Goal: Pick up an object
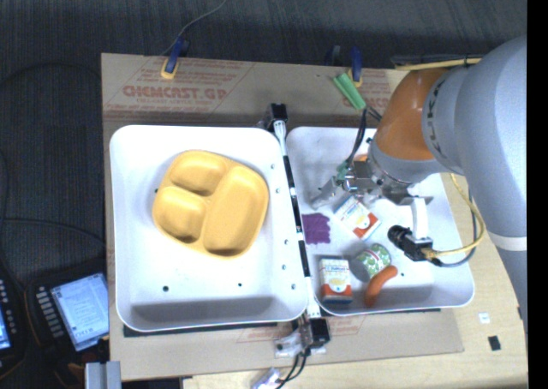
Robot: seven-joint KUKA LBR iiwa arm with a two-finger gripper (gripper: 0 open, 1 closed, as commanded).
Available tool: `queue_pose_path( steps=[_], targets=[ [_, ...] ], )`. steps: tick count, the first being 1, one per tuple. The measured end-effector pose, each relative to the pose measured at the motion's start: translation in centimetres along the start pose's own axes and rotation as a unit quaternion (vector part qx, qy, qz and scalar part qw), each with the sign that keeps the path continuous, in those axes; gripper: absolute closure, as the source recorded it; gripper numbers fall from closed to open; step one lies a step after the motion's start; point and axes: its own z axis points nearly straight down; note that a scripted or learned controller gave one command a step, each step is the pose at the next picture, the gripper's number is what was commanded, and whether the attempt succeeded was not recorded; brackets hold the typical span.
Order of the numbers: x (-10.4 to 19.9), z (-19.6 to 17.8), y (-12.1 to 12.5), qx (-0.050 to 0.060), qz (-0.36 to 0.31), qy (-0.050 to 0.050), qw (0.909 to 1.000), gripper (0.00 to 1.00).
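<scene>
Carrot (380, 284) lies diagonally, tip toward lower left.

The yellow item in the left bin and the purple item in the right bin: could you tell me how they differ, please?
The yellow item is much the larger, filling the middle of the left bin; the purple item is a small patch beside the right bin's left wall. The yellow item is domed, with three rounded lobes; the purple item looks flat. The yellow item lies alone; the purple item has a small carton close by. Both rest on a bin floor, apart from the gripper.
</scene>
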Motion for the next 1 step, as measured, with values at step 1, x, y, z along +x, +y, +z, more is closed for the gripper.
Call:
queue_pose_path(
  steps=[1],
  targets=[
    [0.43,-0.06,-10.46,-0.001,0.0,0.001,1.0,0.0]
  ],
)
